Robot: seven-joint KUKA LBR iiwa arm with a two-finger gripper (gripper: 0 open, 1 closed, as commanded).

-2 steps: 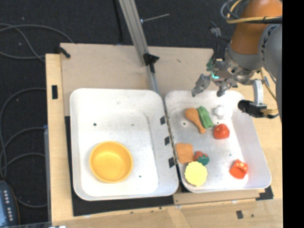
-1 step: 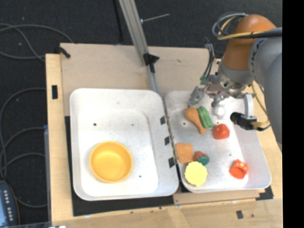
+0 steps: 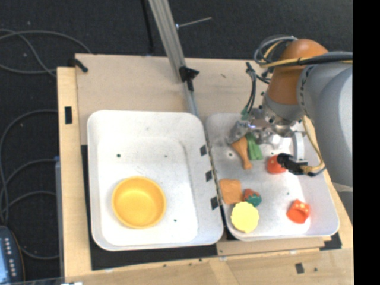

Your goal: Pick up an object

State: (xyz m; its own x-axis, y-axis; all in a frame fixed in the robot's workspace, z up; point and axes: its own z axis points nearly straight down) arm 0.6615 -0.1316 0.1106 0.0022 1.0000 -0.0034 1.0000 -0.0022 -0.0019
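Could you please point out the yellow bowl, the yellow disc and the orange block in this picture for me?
yellow bowl (image 3: pixel 139 202), camera view, centre of its inside.
yellow disc (image 3: pixel 244 217), camera view, middle of its top face.
orange block (image 3: pixel 231 190), camera view, middle of its top.

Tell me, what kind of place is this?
Probably a robotics lab test bench: a grey robot arm with an orange band reaches over two shallow white plastic bins holding small toy-like objects, with loose cables on the dark floor.
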